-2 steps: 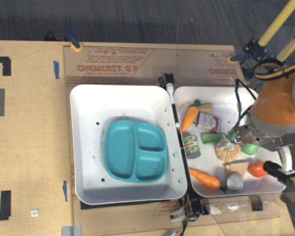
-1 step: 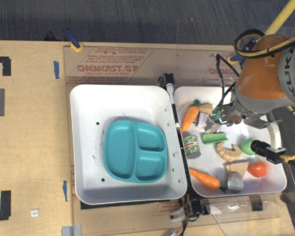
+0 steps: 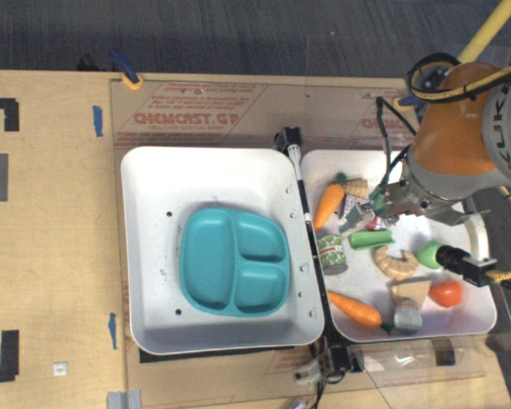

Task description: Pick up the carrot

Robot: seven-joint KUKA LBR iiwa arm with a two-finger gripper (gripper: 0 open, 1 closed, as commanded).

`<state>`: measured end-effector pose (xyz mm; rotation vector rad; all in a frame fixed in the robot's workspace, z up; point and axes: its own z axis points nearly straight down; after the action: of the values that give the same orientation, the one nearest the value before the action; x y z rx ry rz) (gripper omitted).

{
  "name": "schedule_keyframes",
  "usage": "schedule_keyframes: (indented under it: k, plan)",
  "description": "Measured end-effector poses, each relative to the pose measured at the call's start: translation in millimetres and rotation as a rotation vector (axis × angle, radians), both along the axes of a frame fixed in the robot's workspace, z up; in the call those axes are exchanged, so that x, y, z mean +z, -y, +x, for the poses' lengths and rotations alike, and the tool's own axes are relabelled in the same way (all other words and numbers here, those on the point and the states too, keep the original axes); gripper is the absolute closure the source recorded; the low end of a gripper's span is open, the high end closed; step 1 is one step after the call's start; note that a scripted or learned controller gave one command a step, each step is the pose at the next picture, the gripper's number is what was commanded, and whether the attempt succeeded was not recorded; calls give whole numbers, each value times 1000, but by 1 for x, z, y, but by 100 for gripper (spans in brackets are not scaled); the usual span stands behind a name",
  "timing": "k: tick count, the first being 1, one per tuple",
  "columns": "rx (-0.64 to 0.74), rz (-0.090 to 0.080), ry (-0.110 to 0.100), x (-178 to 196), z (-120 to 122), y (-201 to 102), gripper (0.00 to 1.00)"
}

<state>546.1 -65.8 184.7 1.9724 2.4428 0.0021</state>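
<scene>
Two orange carrots lie in the right bin [image 3: 485, 313]. One carrot [image 3: 327, 204] leans at the bin's upper left by the divider, its green top [image 3: 341, 179] pointing up and to the right. The other carrot [image 3: 354, 309] lies near the bin's front edge, its tip toward the left. My gripper [image 3: 380, 206] hangs low over the bin's upper middle, to the right of the upper carrot and apart from it, above a small pile of toys. I see no carrot in the gripper.
The right bin also holds a small can [image 3: 330, 254], a green vegetable [image 3: 370, 239], a beige croissant [image 3: 398, 265], a red tomato [image 3: 445, 294], a tan wedge [image 3: 411, 290] and a grey piece [image 3: 407, 317]. The left bin [image 3: 149, 228] holds a teal divided plate [image 3: 235, 262].
</scene>
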Motion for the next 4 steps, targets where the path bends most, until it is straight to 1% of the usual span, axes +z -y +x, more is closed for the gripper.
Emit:
schedule_keyframes:
  k: [1, 4]
  plan:
    - [-209, 2, 0, 0, 59, -58, 0]
    - [-210, 0, 0, 0, 59, -56, 0]
